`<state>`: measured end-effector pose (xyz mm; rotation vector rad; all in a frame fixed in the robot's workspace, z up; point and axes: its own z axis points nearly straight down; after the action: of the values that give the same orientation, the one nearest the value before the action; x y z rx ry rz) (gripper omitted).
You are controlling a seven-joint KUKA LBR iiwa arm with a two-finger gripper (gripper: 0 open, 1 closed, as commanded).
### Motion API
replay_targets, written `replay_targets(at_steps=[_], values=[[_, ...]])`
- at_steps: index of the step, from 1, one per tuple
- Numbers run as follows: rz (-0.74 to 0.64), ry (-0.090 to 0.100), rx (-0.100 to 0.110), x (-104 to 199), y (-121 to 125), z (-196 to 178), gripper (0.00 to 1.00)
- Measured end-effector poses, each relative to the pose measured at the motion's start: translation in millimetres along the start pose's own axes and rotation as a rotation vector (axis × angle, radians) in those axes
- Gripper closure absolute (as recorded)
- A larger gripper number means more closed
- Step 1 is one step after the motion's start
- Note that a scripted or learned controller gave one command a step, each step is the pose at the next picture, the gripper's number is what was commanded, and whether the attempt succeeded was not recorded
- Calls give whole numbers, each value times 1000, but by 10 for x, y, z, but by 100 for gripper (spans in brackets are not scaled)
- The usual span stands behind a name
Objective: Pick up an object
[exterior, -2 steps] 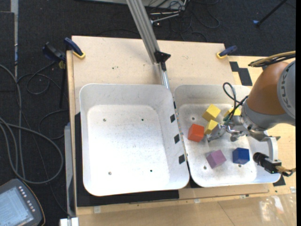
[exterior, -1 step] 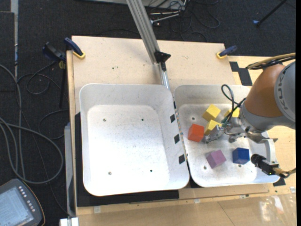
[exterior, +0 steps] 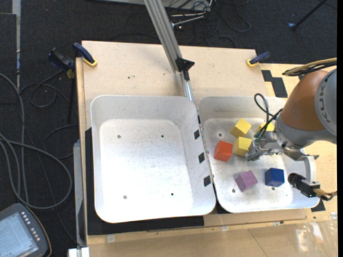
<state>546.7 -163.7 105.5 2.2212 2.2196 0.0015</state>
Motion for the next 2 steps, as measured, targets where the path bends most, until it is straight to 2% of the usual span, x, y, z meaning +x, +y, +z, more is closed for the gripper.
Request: replay_targets(at_steps=[1, 2], values=[[-2, -1, -4, 8, 2, -426, 100], [-4, -2, -6, 27, 36, -1065, 100]])
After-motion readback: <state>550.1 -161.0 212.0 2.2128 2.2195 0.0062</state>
